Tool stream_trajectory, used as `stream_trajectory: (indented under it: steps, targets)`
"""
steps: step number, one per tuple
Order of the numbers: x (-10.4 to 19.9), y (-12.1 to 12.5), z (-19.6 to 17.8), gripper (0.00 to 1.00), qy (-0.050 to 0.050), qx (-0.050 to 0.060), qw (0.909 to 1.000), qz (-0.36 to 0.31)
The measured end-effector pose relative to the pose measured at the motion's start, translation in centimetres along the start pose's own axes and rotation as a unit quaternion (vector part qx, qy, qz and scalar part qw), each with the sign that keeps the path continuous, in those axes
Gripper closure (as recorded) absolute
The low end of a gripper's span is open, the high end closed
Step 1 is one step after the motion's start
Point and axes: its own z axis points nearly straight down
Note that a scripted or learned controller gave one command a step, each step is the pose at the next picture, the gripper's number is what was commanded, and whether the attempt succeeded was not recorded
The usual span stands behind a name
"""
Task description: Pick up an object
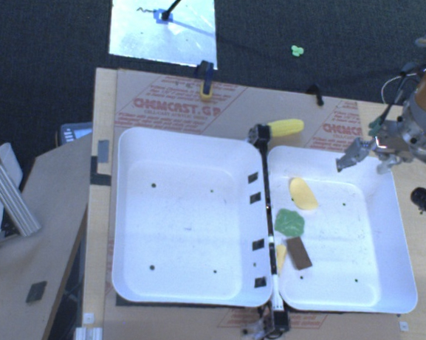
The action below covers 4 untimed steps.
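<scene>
**3 objects in the right bin, gripper spread wide above its far corner**

3 small things lie close together on the floor of the right bin [385, 240], all toward its left wall: a yellow piece [303, 194] farthest from me, a green piece [290, 223] just nearer, and a brown block [299, 253] nearest, touching or almost touching the green one. A sliver of something yellow shows beside the brown block, against the divider; I cannot tell what it is. The left bin [187, 215] sits alongside.

From the camera view, the gripper [370, 157] hangs over the far right corner of the right bin, its 2 fingers spread apart with nothing between them. Everything worth grabbing lies to the left of it and toward the near side of the bin. The yellow piece is the closest candidate; its long axis runs roughly from far-left to near-right. The brown block runs about the same way.

My guess is the arm has not yet committed to a target. To take the yellow piece it would need to travel left, come down, and set the fingers across the short width.

Outside the bins, a yellow-handled tool [279, 128] rests on the board past the divider.
</scene>
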Motion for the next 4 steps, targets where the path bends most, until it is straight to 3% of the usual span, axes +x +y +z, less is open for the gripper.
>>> stream_trajectory:
  steps: [1,2,3,4]
  targets:
    - [0.0,0.1,-1.1,1.00,0.000,-0.002,1.0000,-0.002]
    - [-0.4,-5.7,-16.3,1.00,-0.002,-0.007,1.0000,0.000]
    - [0.3,1.7,-26.3,1.00,-0.002,-0.008,1.0000,-0.003]
    - [7.2,-5.2,-8.0,1.00,0.002,0.010,0.9999,-0.003]
